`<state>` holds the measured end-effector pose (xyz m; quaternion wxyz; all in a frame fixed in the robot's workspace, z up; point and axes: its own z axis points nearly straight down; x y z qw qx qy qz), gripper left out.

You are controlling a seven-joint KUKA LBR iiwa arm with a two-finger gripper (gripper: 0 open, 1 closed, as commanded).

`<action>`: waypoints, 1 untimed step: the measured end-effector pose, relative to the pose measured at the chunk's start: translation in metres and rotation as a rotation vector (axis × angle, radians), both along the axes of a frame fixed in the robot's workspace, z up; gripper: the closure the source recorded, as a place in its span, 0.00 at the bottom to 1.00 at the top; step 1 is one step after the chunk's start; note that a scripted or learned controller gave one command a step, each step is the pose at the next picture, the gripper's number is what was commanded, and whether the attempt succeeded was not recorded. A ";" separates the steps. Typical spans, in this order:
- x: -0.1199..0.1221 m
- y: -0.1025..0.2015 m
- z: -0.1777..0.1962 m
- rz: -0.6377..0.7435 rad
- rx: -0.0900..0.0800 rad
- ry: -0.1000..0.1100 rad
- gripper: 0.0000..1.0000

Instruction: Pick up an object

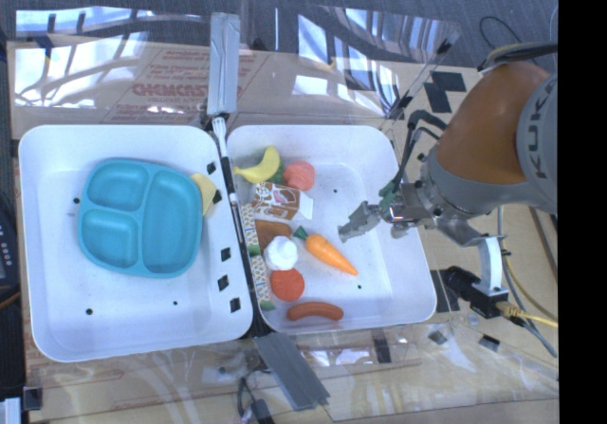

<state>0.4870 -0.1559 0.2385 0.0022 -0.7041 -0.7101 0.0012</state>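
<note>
"KUKA" readable on arm's (493, 128) orange band. Red print on cardboard (171, 81) behind bins, looks like "CHEMCAST", unsure. Carton (275, 204) label unreadable.

2 white bins. Left bin (57, 299): 1 blue 3-compartment plate (140, 216), 1 yellow piece (206, 193) at divider. Right bin (403, 270): 1 banana (260, 166), 1 pink-red ball (299, 175), 1 carrot (329, 252), 1 white item (281, 252), 1 red round item (288, 285), 1 sausage (315, 312).

Gripper (358, 221) over right bin, just beside carrot's right, apart from it. Pincer state: can't tell. Nothing visibly held.
</note>
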 end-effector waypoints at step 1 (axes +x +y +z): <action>0.015 0.012 -0.083 0.072 0.000 0.001 0.00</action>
